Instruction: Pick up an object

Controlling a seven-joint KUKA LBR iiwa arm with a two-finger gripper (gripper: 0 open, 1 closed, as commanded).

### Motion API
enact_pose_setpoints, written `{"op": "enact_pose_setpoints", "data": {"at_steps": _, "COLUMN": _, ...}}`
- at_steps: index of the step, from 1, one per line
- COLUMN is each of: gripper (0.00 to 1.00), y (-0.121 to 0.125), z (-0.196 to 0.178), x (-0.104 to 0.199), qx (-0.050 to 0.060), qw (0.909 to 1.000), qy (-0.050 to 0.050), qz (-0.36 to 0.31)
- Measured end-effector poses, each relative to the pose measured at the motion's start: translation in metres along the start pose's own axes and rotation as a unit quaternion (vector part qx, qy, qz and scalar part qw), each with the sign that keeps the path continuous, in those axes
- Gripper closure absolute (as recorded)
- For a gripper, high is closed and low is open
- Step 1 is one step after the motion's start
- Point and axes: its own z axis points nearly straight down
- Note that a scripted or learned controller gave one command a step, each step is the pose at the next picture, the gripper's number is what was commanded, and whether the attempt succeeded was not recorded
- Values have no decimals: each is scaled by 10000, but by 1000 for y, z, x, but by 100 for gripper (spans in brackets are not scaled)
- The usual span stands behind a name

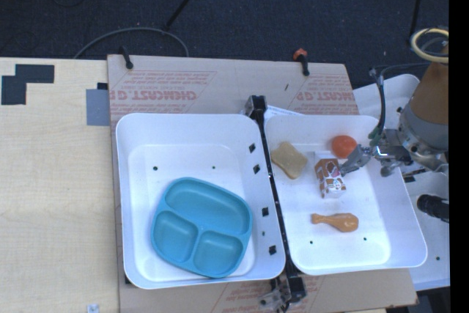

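The right bin [396,245] holds a tan bread-like piece [289,159], an orange ball [343,145], a brown and white carton [330,177] and an orange-brown drumstick [335,221]. My gripper [355,160] reaches in from the right, low over the bin. It sits just below the orange ball and right beside the carton's upper right corner. Nothing is seen held in it.
A blue divided plate [201,226] lies in the left bin [132,157]. A black divider [265,179] runs between the two bins. The arm's grey body and orange band [432,95] stand over the right bin's right rim. Cardboard lies under both bins.
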Motion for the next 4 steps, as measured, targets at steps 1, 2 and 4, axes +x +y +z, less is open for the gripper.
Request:
{"op": "enact_pose_setpoints", "data": {"at_steps": 1, "gripper": 0, "y": 3, "z": -7, "x": 0, "qx": -57, "qw": 10000, "qy": -10, "qz": -11}}
{"op": "enact_pose_setpoints", "data": {"at_steps": 2, "gripper": 0, "y": 1, "z": 58, "x": 1, "qx": -26, "qw": 10000, "qy": -1, "qz": -11}}
{"op": "enact_pose_setpoints", "data": {"at_steps": 4, "gripper": 0, "y": 2, "z": 123, "x": -3, "qx": -51, "qw": 10000, "qy": -6, "qz": -1}}
